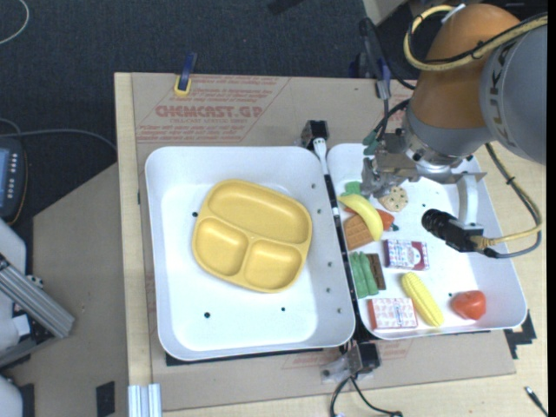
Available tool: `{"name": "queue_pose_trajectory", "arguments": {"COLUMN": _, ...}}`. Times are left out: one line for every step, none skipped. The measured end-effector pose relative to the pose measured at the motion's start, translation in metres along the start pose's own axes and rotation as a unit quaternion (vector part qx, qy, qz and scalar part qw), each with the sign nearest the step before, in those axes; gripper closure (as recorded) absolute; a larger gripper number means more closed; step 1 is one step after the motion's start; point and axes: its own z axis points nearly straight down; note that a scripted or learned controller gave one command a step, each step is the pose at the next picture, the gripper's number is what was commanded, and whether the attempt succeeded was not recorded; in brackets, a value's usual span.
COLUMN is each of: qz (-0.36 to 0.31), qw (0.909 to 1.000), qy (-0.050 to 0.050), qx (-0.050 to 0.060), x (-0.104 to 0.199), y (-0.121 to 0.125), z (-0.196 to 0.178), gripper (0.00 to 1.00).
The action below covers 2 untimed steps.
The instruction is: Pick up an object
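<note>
Grey gripper hovers, seemingly, above banana in right bin.

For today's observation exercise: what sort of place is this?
Probably a robotics lab test bench: a robot arm reaches over two white bins, one holding toy food like a banana, with loose cables around.

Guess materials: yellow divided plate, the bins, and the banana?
Yellow divided plate: looks like moulded plastic, smooth, semi-gloss; soft highlights on rounded compartment edges. Left bin and right bin: thin white plastic, probably formed sheet, with rounded corners and a slight sheen. Banana: probably toy plastic; uniform yellow, faintly glossy, though rubber or foam can't be ruled out.
</note>
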Motion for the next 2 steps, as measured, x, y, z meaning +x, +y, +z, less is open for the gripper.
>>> {"name": "queue_pose_trajectory", "arguments": {"qz": 0.0, "qw": 1.0, "qy": 0.0, "qx": -0.001, "x": 0.048, "y": 0.001, "z": -0.008, "gripper": 1.0}}
{"name": "queue_pose_trajectory", "arguments": {"qz": 0.001, "qw": 1.0, "qy": -0.001, "qx": -0.001, "x": 0.074, "y": 0.001, "z": -0.008, "gripper": 1.0}}
